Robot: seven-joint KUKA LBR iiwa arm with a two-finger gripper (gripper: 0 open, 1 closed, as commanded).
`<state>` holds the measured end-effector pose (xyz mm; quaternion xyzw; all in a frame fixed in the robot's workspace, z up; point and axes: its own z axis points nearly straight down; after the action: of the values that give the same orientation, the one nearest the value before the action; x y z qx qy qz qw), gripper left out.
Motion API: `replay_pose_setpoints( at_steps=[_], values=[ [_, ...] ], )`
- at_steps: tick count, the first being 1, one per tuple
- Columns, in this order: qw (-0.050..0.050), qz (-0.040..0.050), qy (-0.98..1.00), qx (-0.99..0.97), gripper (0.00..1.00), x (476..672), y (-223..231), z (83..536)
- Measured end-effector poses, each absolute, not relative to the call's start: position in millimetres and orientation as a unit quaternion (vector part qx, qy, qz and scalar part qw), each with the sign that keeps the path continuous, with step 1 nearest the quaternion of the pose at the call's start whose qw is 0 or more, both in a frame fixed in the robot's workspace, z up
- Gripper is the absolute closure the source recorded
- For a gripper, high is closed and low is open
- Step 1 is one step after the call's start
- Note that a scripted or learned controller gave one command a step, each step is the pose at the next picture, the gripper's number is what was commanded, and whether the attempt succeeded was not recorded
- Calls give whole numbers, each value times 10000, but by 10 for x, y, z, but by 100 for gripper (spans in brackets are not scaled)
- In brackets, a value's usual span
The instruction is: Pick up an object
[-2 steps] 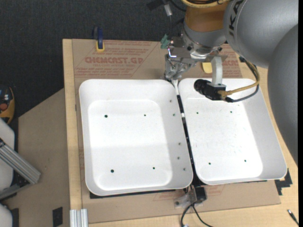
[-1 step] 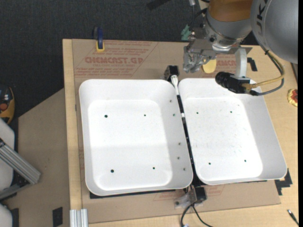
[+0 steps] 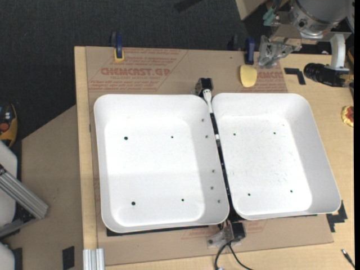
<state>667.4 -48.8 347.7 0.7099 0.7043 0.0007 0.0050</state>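
Camera view: the arm (image 3: 318, 4) holds its claw (image 3: 270, 58), state unclear, beside a yellow object (image 3: 248, 76) behind the right bin (image 3: 315, 151).

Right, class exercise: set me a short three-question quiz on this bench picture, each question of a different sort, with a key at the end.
1. True or false: the yellow object lies inside the right bin.
2. Multiple choice: the gripper is A) over the left bin, B) beyond the bins' far edge, near the yellow object, C) at the bench's near edge.
3. Fill in: a blue clamp grips the board's far edge, beyond the ____ bin.

Key: 1 false, it lies on the board beyond the bin; 2 B; 3 left.
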Motion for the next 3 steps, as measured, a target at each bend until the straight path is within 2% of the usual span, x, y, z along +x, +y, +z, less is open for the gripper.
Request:
replay_pose_setpoints(
  at_steps=[1, 2, 3],
  values=[
    [-51, -30, 7096, 7046, 100, 6647, 352, 2468],
    [39, 57, 7094, 7048, 100, 6675, 843, 3532],
    [-43, -38, 7094, 7048, 100, 6607, 1541, 2433]
  ],
)
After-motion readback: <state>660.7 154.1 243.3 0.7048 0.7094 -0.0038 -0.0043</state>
